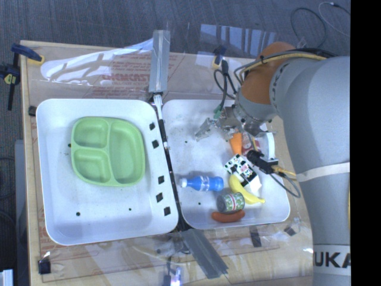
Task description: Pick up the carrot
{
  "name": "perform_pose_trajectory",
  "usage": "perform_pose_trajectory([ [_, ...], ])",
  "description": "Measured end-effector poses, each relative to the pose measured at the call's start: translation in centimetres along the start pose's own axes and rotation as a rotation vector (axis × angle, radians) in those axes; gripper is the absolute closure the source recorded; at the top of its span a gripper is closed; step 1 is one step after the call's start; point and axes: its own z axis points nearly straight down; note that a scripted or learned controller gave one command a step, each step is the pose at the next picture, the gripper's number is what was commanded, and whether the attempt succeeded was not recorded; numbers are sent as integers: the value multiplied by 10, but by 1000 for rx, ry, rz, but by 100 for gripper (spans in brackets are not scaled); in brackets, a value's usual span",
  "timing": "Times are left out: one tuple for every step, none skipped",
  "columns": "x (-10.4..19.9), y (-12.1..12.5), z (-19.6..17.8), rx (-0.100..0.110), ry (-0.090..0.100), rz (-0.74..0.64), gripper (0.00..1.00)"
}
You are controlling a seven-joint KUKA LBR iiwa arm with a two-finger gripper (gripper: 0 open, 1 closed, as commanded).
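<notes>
The hand (pixel 209 127) hovers low in the right bin (pixel 196 207), fingers spread and gripping nothing. The carrot (pixel 237 143) lies just beside it, under the wrist. Pickup not yet done.

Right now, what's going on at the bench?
The KUKA arm has reached into the right bin, with its gripper down near the bin's far side. The carrot lies just beside it, not visibly between the fingers. Nearby sit a blue bottle, banana, can and sausage. The left bin holds a green divided plate.
</notes>
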Motion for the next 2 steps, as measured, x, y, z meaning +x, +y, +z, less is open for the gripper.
perform_pose_trajectory([
  [-1,-33,-13,0,1,-59,0],
  [0,-19,-2,-5,-2,-203,0],
])
